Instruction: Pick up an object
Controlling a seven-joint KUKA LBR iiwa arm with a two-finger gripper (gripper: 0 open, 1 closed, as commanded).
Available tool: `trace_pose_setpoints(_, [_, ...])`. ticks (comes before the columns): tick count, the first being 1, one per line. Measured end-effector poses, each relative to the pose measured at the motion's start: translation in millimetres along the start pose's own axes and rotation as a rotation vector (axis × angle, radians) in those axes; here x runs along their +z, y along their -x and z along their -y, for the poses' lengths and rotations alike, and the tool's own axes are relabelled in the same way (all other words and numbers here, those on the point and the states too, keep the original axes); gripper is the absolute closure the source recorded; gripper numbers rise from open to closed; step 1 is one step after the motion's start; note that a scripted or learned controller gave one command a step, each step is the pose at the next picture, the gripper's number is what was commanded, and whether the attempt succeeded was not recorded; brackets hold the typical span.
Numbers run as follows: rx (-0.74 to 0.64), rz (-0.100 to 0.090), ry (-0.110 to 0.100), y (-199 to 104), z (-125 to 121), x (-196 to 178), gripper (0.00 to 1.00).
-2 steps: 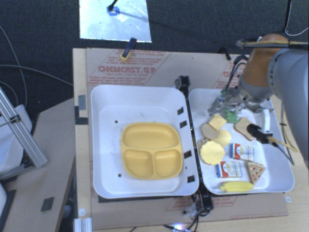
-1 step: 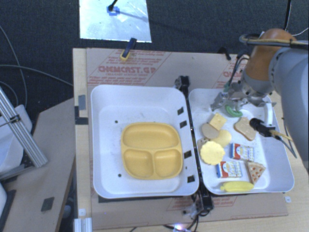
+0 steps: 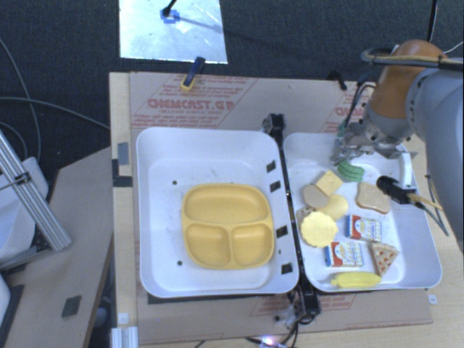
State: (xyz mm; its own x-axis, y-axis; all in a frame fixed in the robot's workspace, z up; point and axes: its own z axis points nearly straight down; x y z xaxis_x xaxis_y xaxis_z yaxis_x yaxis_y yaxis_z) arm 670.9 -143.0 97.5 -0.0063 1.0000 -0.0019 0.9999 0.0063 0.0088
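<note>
The gripper hangs over the far edge of the right bin, its metal fingers pointing down just above a green piece; whether they are parted or closed cannot be told, and nothing can be made out between them. The green piece is partly hidden beneath the gripper, so its shape is unclear. Just nearer lie a yellow cheese wedge, a bread slice and a round yellow disc. Two small cartons and a pizza slice lie toward the near right corner. The left bin carries a yellow divided tray.
</note>
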Motion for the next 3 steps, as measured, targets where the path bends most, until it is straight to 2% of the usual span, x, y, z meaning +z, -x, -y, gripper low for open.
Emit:
trace_pose_setpoints(1, [-0.001, 0.0, -0.001, 0, 0, 0, 0.0])
trace_pose_setpoints(2, [0.006, -0.003, -0.011, -17, 45, 13, 0.0])
trace_pose_setpoints(3, [0.006, -0.002, -0.01, -22, 57, 12, 0.0])
